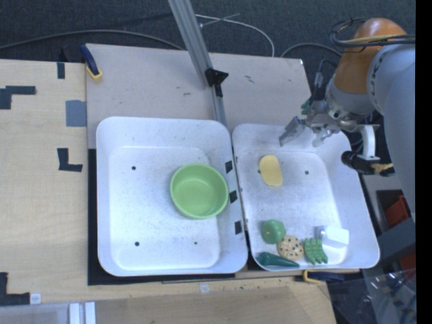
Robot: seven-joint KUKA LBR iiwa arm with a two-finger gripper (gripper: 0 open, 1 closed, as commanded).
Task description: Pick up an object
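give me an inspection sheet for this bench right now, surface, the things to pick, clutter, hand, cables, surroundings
Surface: bench bearing left bin and right bin.
Job's things: green bowl in left bin; yellow piece, green ball, cookie, green toy, white block in right bin.
Clutter: clamp on the bench's far edge.
Hand: hand above right bin's far rim, nothing visibly held.
Cables: white cable on the floor.
Surroundings: metal pole.

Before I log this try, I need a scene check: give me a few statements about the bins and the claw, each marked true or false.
1. The green bowl sits in the left bin. True.
2. The yellow piece lies in the left bin. False: it lies in the right bin.
3. The claw grips the yellow piece. False: it hovers apart from it, near the right bin's far edge.
4. Several small items cluster at the right bin's near edge. True.
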